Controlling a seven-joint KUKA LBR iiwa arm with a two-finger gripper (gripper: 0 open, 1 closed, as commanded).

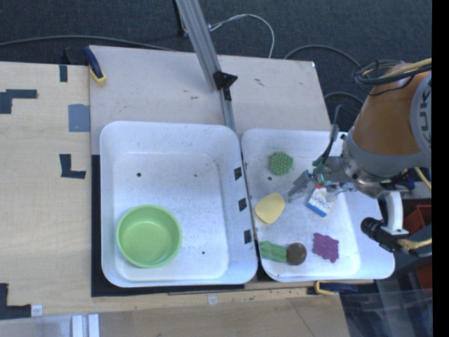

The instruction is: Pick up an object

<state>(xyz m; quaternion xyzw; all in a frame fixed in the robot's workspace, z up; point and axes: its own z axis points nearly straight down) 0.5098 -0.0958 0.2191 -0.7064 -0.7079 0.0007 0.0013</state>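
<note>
My gripper [306, 185] hangs over the middle of the right bin [365, 269], fingers spread apart with nothing between them. A small blue-and-white box [319, 202] lies just beside it. A yellow lump [270, 208] sits near the bin's left edge.

No text, label or number can be read anywhere.
</note>
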